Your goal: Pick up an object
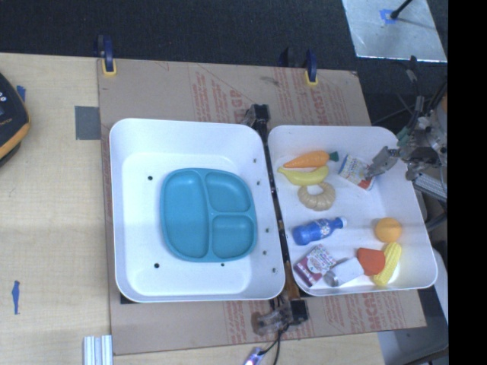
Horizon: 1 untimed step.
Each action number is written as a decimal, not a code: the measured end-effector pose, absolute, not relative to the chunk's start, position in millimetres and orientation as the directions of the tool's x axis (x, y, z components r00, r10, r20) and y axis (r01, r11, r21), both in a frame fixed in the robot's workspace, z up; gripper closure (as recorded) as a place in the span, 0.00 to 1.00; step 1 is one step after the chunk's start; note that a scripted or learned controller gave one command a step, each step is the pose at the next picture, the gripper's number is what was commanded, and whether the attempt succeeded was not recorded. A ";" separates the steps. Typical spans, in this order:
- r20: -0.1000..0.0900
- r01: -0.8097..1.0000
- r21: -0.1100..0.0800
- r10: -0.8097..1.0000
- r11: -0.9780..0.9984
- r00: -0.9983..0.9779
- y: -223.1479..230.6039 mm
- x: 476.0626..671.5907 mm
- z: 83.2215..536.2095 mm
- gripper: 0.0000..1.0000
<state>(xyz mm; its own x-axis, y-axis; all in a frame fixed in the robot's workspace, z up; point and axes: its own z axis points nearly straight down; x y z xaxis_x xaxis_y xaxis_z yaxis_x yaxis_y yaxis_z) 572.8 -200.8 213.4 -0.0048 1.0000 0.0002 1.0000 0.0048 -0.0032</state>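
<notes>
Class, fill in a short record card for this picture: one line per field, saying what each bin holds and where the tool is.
left bin: blue divided plate
right bin: carrot, banana, ring-shaped pastry, blue bottle, orange ball, small packet, more items at the near edge
tool: over the right bin's far right part, beside the small packet
tool state: cannot tell

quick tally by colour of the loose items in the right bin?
Orange: 3, carrot, round fruit, wedge
Yellow: 2, banana, corn
Tan: 1, ring
Blue: 1, bottle
White or mixed print: 2, small carton, packet
Total: 9
</notes>
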 end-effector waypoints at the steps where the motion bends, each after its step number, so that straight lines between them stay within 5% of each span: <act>1: 0.000 1.000 -0.004 1.000 0.006 -0.006 -141.6 630.3 140.8 0.00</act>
<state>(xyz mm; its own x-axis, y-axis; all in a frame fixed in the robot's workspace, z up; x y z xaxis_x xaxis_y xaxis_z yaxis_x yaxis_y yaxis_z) 630.3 -141.6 140.8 -0.0058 1.0000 0.0000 1.0000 0.0058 -0.0040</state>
